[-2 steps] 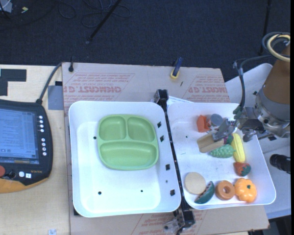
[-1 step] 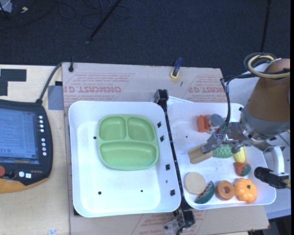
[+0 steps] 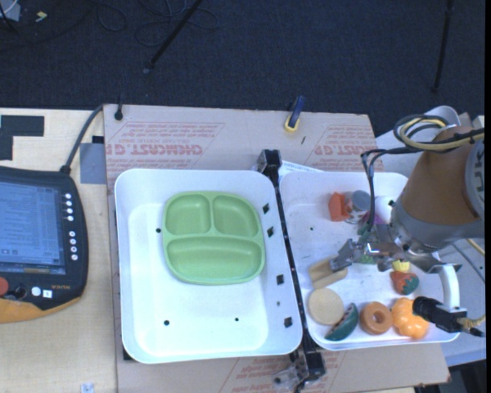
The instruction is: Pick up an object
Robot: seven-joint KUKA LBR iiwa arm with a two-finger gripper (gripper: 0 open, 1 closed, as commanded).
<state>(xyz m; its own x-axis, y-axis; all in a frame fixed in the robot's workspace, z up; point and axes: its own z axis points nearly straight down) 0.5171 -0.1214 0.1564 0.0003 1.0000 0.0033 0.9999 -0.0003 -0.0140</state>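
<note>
Claw (image 3: pixel 349 256) hung low over right bin (image 3: pixel 311 188), finger gap unclear. Tan wedge (image 3: pixel 327 272) lay touching its near-left, long axis slanting left-near to right-far.

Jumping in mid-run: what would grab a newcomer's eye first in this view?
The green divided plate lying alone in the left bin stands out most. Next, the arm's orange band over the right bin, where small toy foods cluster at the near edge, including an orange ring.

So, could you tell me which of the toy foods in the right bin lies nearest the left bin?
The round beige cookie-like disc; the green wedge and orange ring doughnut lie farther right.
</note>
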